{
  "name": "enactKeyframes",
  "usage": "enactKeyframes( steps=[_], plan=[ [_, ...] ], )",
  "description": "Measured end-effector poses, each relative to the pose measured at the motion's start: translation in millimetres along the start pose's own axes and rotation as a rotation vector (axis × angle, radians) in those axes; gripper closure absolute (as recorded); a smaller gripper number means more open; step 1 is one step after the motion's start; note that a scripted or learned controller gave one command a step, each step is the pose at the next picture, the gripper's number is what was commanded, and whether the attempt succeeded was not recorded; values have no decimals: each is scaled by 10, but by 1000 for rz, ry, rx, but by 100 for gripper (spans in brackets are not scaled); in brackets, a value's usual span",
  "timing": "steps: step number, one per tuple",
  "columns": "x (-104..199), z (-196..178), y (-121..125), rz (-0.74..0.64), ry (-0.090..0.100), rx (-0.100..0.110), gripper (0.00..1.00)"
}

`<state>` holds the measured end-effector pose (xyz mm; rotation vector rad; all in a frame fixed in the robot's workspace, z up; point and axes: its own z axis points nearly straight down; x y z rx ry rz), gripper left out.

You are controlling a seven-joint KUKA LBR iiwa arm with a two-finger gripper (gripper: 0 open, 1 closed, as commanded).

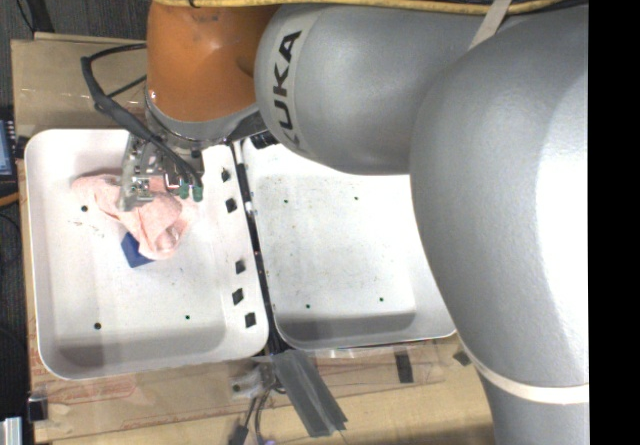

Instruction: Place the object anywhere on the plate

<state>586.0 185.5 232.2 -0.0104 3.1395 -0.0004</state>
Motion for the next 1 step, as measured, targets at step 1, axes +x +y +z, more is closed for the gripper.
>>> enactKeyframes(
  steps=[1],
  plan=[
    [-2, -2, -2, 0, 0, 0, 0]
  ],
)
